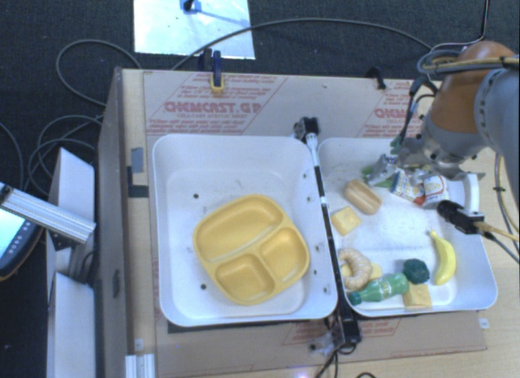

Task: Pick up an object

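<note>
The right bin (479,287) holds several toy foods: a tan bread roll (362,196), a yellow block (345,220), a pale ring-shaped pastry (355,264), a green bottle (378,289), a dark green broccoli (416,271), a banana (443,256) and a yellow wedge (418,295). A crumpled white, red and green packet (418,185) lies at the bin's far side. My gripper (404,167) hangs low over that packet, under the orange-banded wrist (459,100), and the arm's bulk covers much of it.
The left bin (179,206) carries a yellow divided plate (252,246). A thin rail (321,197) separates the two bins. A black part on a white bracket (457,215) juts over the right bin's far right. Cables trail across the floor beyond the bench.
</note>
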